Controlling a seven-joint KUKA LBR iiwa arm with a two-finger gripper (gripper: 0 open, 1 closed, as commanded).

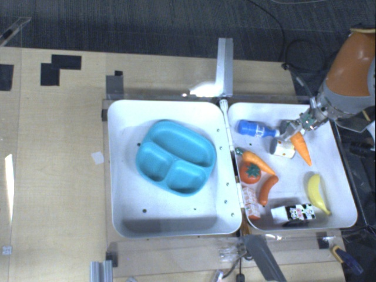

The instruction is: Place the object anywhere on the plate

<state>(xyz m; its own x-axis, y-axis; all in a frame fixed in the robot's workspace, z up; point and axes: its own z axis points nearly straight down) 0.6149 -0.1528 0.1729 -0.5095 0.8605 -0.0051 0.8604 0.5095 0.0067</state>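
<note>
Contents of two white bins on a worktop (53, 175), arm reaching in from 3 o'clock.

Left bin (126, 216): one blue plate (175, 156), three compartments, lying slightly toward 12 o'clock of the bin's middle. Nothing rests on it.

Right bin (346, 213): blue bottle (257, 128) on its side at 11 o'clock; small orange carrot (302, 147) at 1 o'clock; a longer carrot (258, 162) near the divider with a tomato (251, 174) touching it; a sausage (267, 189) just below; banana (317, 194) at 4 o'clock; black-and-white box (298, 213) at 6 o'clock; a flat packet (251, 203) along the divider.

Hand (292, 130): low in the right bin at 12 o'clock, fingertips between the bottle and the small carrot, above a small white block (285, 151). Whether it is wide, narrow or holding anything cannot be told; the fingers are too small and cluttered.

Object for the task: not certain; the small carrot or the white block lie nearest the hand. Both remain in the right bin, well apart from the plate.

Handling, judged: the carrot looks like a light, stiff plastic toy, smooth and tapered, so apt to slip toward its tip. Best hold is across the thicker end, fingers square to its length. Not fragile.
</note>
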